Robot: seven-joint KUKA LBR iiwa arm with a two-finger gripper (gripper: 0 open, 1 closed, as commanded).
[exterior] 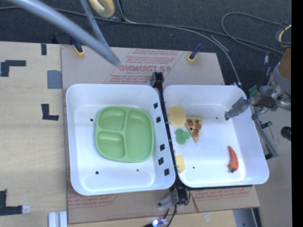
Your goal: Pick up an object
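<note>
The right bin [246, 174] holds several toy foods. A yellow round piece [176, 116] lies by the divider, with a pizza slice [194, 127] and a green leafy piece [182, 136] just below it. A small yellow piece [180, 163] sits at the bin's near left, and an orange carrot [232, 159] lies toward the right wall. My gripper [242, 117] hangs over the bin's upper right corner, open, with nothing between its fingers. It is well above and right of the carrot and apart from the pizza slice.
The left bin [78, 126] holds a green divided plate [125, 134]. A black divider strip [163, 126] runs between the bins. Cables cross the dark floor behind the bench. A grey pole [57, 18] slants across the upper left.
</note>
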